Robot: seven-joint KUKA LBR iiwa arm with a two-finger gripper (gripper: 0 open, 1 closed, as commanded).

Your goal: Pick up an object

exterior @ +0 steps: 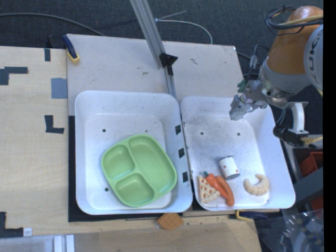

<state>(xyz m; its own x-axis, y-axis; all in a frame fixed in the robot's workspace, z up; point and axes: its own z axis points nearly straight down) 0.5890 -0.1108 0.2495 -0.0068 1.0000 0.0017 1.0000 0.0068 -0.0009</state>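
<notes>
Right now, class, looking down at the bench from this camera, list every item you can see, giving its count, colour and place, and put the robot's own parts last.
shallow plastic bins: two, white, side by side on the bench
divided plastic plate: one, light green, in the left bin
small cylinder: one, white, in the right bin
toy carrot: one, orange, near front of the right bin
toy pizza slice: one, tan, touching the carrot's left
toy shrimp: one, pale orange, right bin's front right
round cookie-like piece: one, brown, on the bench before the bins
end effector: one, grey, over the right bin's back edge
</notes>
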